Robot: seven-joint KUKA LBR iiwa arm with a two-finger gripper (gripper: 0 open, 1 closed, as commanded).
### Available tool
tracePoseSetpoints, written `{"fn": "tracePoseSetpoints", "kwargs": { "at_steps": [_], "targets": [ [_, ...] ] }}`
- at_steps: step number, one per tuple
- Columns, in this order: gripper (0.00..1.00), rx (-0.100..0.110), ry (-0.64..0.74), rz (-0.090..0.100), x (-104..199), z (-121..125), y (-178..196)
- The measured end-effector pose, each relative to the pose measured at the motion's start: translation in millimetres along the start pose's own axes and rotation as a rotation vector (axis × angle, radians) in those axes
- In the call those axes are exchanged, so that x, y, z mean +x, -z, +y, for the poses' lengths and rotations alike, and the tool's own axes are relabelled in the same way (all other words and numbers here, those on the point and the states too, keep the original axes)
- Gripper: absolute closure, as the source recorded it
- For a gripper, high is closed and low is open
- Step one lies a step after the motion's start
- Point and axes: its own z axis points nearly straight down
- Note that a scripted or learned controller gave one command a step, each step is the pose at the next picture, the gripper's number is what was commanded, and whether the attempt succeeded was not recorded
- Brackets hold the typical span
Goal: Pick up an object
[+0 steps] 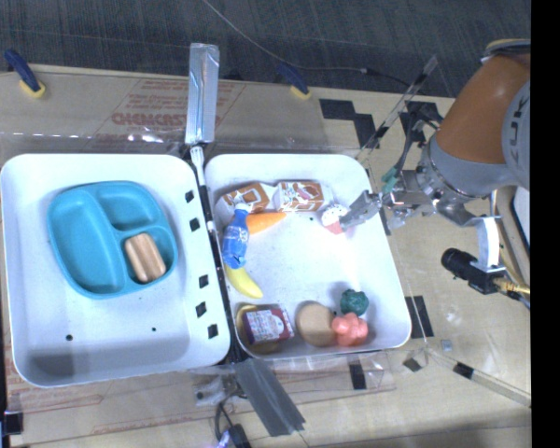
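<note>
— What colours sit in the left bin (37, 343)?
— It's white, holding a sky-blue plate (93, 241) with a tan-brown bread roll (145, 257).
— And right of that plate?
— An orange carrot (266, 220), a yellow banana (243, 281), a blue-and-white bottle (234, 241), a dark green lump (354, 301) above a pink one (351, 328), and a red-labelled can (265, 326).

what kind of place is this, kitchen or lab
Most likely a robotics lab bench, not a kitchen: two white bins clamped side by side, toy food such as a banana and carrot, and a robot arm with its pincer at the right bin.
</note>
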Motion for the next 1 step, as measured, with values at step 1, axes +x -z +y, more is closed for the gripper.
{"fn": "tracePoseSetpoints", "kwargs": {
  "at_steps": [1],
  "targets": [
    [0.0,-0.006,0.099,-0.002,-1.9,17.4,69.4]
  ]
}}
